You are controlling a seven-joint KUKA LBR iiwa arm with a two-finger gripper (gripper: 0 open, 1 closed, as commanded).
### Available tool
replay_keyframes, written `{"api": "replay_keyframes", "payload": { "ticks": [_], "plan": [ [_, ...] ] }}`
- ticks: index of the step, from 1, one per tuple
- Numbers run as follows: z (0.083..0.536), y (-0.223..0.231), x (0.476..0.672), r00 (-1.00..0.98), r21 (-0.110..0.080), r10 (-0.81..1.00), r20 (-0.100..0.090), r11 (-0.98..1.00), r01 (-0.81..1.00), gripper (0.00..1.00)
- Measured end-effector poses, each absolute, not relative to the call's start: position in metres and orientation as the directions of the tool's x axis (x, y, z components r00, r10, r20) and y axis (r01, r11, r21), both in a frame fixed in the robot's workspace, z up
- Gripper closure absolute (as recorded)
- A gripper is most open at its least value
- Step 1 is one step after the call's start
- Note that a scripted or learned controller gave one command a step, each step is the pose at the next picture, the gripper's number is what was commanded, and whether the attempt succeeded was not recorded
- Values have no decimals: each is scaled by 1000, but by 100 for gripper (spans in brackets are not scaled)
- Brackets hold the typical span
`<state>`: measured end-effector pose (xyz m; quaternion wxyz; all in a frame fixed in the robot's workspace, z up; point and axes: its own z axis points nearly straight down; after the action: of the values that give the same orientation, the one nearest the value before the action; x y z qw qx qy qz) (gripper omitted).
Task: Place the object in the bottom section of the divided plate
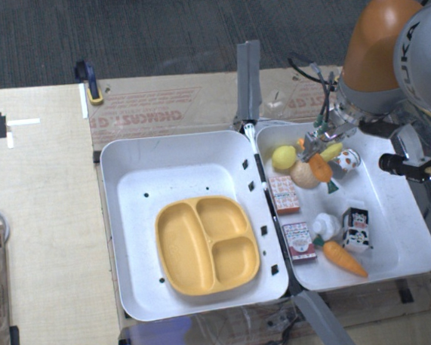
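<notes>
A yellow divided plate (206, 244) lies in the left bin (125, 177), with one long section on its left and two smaller ones on its right. My gripper (319, 143) hangs low over a cluster of toy food at the back of the right bin (402, 218). Under and beside it are a yellow lemon (283, 157), a beige round piece (304, 175), a small carrot (320, 168) and a yellow piece (332, 150). Nothing is seen held.
Further forward in the right bin lie two small red-and-white boxes (283, 193) (299, 241), a white bottle (325, 226), a black-and-white carton (356, 229) and a larger carrot (344, 260). A grey divider post (248, 81) stands between the bins at the back.
</notes>
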<state>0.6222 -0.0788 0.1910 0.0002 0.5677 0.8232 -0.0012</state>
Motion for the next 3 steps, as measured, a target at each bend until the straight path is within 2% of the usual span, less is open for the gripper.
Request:
{"api": "replay_keyframes", "payload": {
  "ticks": [1, 2, 3],
  "plan": [
    [238, -76, 659, -256, 0, 967, -2, 256, 967, 100],
    [191, -40, 659, -212, -3, 977, -1, 212, 977, 100],
    [191, 23, 624, -199, -2, 980, -1, 199, 980, 100]
  ]
}}
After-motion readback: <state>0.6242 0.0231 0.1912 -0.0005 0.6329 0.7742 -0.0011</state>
